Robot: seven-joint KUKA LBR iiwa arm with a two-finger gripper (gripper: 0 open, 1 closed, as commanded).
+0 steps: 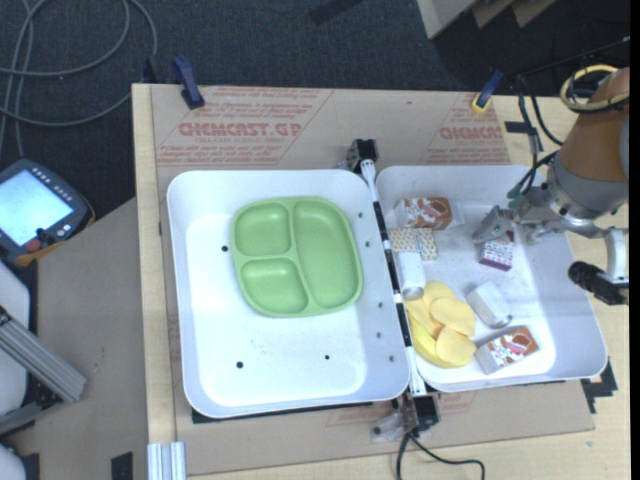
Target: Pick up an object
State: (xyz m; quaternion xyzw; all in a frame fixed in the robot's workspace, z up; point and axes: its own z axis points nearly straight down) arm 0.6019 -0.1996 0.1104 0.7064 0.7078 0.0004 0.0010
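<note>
Nearest the camera, at the near edge of the right bin (585, 353), lies a small packet with a red-and-white label (508, 348), with a heap of yellow banana-like pieces (444, 330) just to its left against the dividing wall. Beyond them rest a pale grey block (489, 302), a small purple-and-white packet (497, 254), a checked white packet (414, 242) and a red-and-brown wrapper (426, 211) toward the far left corner of that bin; printing on all of these is too small to read. The left bin (200, 368) carries a green divided tray (297, 255) with three compartments, sitting flat and slightly turned. Both bins stand side by side on the desk (300, 123), whose brown cover shows red lettering, partly hidden by the bins. The arm enters from the right and is cut off by the frame edge, its orange band (597, 140) above a grey wrist. The claw (497, 226) hangs over the far part of the right bin, just above the purple-and-white packet; its grey metal parts blend together, and whether it is spread or pressed together cannot be told, nor whether it touches that packet. Nothing is seen to be gripped by it. A blue clamp (187, 80) is fixed at the desk's far left corner.
</note>
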